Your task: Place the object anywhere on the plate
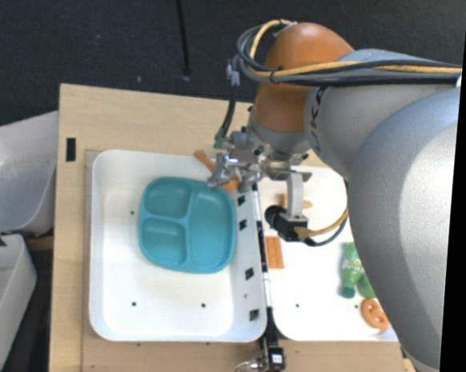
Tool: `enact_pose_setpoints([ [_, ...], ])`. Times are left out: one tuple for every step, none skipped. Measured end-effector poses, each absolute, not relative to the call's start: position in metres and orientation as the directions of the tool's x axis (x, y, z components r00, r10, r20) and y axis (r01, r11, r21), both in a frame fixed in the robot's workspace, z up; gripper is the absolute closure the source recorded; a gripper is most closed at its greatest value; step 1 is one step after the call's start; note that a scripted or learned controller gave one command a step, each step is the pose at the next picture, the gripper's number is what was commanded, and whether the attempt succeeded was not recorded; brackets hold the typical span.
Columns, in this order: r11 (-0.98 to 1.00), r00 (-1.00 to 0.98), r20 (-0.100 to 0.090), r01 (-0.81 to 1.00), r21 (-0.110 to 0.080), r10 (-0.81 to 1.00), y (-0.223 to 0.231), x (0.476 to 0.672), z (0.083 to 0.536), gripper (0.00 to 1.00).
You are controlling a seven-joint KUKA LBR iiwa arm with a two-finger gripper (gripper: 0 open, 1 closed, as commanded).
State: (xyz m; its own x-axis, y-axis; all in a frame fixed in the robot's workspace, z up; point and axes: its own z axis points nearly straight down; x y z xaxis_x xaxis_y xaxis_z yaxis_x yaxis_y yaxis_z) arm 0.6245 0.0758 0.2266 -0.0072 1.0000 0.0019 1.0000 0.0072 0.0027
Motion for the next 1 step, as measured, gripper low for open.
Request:
enact_pose_setpoints([
  [0.007,-0.007,0.002,1.0,0.001,1.0,0.1164,0.6118,0.2396,1.0],
])
